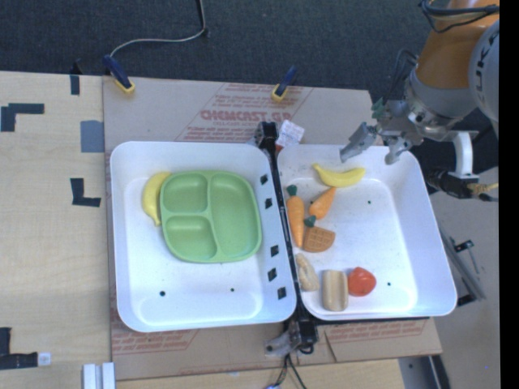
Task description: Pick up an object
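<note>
Banana [339, 175] just below open pincer [375, 146] — untouched

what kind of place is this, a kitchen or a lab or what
Most likely a robot lab test bench, not a kitchen. A grey and orange arm reaches over two white bins holding toy food such as a banana and a green tray, on cardboard held by clamps.

Cardboard sheet [235, 116] reads "CHEMCAST" (red print, upside-down).
</note>
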Motion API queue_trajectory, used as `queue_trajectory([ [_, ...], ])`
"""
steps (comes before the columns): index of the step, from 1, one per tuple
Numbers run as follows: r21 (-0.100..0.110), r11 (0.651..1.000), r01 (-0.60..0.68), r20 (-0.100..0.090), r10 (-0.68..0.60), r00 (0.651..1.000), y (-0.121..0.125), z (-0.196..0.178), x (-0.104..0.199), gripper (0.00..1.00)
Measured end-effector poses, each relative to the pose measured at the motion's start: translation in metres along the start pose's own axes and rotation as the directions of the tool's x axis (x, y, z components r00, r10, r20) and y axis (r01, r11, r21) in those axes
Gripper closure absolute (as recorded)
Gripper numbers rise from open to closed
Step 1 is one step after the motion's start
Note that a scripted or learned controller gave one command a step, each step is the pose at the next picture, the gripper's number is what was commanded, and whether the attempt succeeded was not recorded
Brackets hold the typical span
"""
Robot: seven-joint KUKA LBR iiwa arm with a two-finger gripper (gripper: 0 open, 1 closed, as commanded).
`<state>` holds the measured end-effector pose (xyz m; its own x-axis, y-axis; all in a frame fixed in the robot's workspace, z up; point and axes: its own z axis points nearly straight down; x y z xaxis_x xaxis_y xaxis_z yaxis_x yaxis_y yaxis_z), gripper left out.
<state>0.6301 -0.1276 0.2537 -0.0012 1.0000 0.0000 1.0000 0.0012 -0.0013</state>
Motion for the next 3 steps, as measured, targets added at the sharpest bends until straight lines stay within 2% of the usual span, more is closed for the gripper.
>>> queue_trajectory([
  [1, -0.007, 1.000, 0.002, 0.001, -0.002, 1.000, 0.040, 0.140, 0.009, 0.00],
  [2, -0.019, 1.000, 0.003, 0.003, -0.003, 1.000, 0.045, 0.158, -0.013, 0.00],
  [3, -0.027, 1.000, 0.005, 0.008, -0.005, 1.000, 0.047, 0.143, -0.014, 1.00],
])
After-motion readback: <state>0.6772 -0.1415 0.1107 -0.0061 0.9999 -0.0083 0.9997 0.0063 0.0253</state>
